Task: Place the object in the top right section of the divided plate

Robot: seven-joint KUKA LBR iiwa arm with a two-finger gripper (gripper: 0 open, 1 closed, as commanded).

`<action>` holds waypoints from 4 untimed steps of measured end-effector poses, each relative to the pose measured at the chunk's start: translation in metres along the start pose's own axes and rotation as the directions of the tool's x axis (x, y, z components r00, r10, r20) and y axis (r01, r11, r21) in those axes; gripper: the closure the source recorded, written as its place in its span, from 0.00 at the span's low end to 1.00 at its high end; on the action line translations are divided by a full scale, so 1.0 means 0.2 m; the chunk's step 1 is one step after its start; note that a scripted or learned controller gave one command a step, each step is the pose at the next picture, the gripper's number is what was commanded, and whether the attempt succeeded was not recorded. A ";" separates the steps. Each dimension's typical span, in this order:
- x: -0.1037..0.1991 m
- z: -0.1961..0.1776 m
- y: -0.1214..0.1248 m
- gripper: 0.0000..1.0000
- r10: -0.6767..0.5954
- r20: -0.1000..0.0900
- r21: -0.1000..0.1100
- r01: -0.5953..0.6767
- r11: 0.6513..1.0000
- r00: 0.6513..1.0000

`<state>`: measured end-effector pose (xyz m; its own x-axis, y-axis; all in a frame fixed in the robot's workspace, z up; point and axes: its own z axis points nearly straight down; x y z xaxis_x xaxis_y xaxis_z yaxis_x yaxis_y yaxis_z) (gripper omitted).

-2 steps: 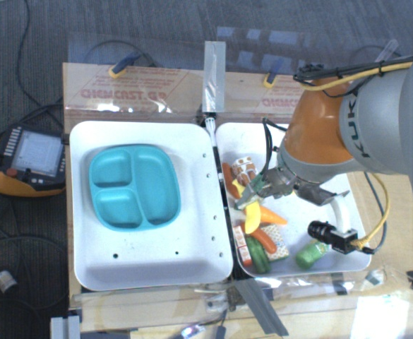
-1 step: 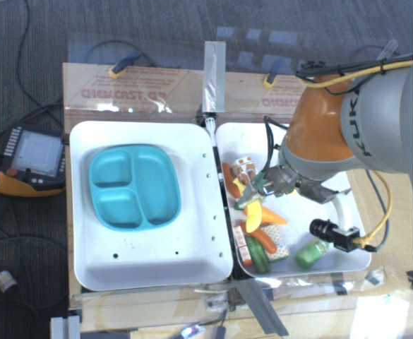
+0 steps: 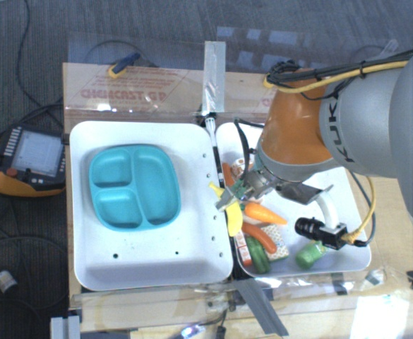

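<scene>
The teal divided plate [image 3: 133, 186] lies in the left white bin [image 3: 150, 260], with two small sections on its left and one long section on its right. My gripper [image 3: 238, 191] hangs low over the left side of the right bin [image 3: 347, 260], next to the wall between the bins. It sits right above a yellow toy piece [image 3: 232, 217] and beside an orange carrot [image 3: 265, 213]. The grey and orange wrist hides the bin's upper part. Whether anything is held is not visible.
More toy food lies at the right bin's front: a red-orange pepper [image 3: 261, 239], a green piece [image 3: 258, 259], another green piece [image 3: 308, 254]. A black fitting with a yellow cable [image 3: 320, 231] hangs off the arm. A handheld controller [image 3: 26, 161] lies left of the bench.
</scene>
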<state>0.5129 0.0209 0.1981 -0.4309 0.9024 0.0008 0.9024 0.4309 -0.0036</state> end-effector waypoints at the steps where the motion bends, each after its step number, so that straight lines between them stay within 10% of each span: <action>1: 0.30 0.05 0.08 1.00 -0.513 -0.001 -0.001 0.513 0.859 0.859; 2: 0.64 0.49 0.16 1.00 -0.461 -0.002 0.002 0.461 0.887 0.887; 3: 0.64 0.50 0.14 0.00 -0.460 -0.012 0.013 0.460 0.888 0.888; 4: 0.64 0.50 0.14 0.00 -0.460 -0.012 0.013 0.460 0.888 0.888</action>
<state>0.4828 0.1482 0.0980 -0.7976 0.6031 0.0140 0.6029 0.7977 -0.0159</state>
